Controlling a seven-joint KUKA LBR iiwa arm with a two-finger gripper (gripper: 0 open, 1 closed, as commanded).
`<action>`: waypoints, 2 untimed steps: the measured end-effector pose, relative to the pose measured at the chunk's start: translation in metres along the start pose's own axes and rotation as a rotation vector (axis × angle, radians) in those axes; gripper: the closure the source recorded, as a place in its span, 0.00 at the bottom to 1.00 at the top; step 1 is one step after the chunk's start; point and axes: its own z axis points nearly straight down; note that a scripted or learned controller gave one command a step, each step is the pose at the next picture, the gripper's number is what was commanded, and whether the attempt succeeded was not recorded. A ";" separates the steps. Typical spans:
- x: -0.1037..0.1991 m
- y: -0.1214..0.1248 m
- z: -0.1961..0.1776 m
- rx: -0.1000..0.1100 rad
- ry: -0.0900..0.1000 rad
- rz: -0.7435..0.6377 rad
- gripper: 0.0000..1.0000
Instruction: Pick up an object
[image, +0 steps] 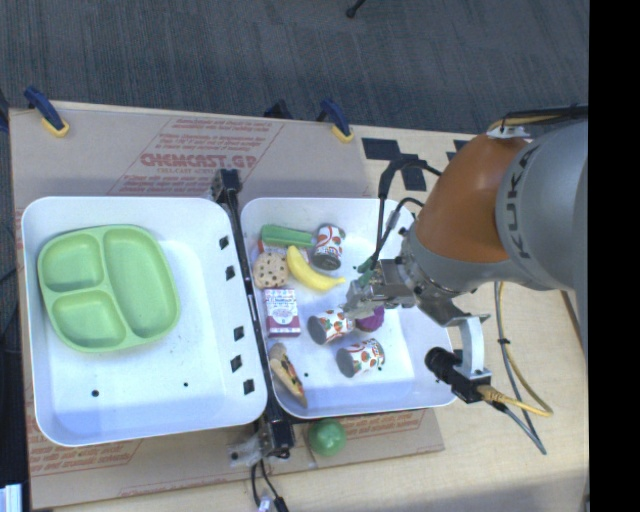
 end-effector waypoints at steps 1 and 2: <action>0.001 0.001 -0.010 -0.001 0.000 -0.006 1.00; 0.001 0.002 -0.020 -0.003 -0.001 -0.010 1.00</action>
